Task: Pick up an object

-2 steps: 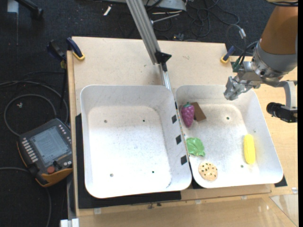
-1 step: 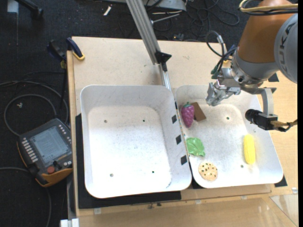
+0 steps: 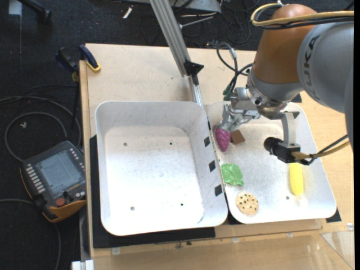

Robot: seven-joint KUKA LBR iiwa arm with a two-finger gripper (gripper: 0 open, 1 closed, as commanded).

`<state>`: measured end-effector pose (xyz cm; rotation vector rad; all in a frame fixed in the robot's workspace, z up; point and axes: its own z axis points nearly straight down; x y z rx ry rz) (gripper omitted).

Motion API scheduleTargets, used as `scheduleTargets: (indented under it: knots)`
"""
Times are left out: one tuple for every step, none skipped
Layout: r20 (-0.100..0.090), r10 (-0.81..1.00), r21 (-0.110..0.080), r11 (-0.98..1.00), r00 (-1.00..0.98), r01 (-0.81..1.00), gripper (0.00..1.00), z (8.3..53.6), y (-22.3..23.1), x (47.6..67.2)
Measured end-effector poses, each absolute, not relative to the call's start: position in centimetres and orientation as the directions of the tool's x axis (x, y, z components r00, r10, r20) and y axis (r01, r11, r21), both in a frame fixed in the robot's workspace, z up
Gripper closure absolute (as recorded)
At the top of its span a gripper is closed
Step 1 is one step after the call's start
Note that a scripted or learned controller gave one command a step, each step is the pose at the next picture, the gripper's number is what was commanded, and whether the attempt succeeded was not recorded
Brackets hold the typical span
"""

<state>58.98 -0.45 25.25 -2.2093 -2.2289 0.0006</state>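
My gripper (image 3: 232,124) hangs low over the left side of the right bin (image 3: 315,207), close to the wall it shares with the left bin. Directly under its tip lies a purple eggplant-like piece (image 3: 223,140), with a small brown block (image 3: 238,138) touching it on the right. The view does not show whether the gripper touches either one. A green leafy piece (image 3: 232,174) and a round speckled cookie (image 3: 246,203) lie nearer the front. A yellow corn cob (image 3: 296,179) lies at the right.
The left bin (image 3: 112,117) stands beside the right one, and their rims overlap in the middle. A slanted metal rail (image 3: 171,30) runs from the back down to the bins' junction. A black part on a cable (image 3: 279,148) hangs over the right bin.
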Motion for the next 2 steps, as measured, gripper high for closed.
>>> scheduleTargets:
  knots:
    - [0.001,1.000,-0.003,0.007,-0.007,1.000,1.00,23.9,4.4,58.8]
    - [0.002,1.000,-0.001,0.009,-0.009,1.000,1.00,24.4,9.8,57.6]
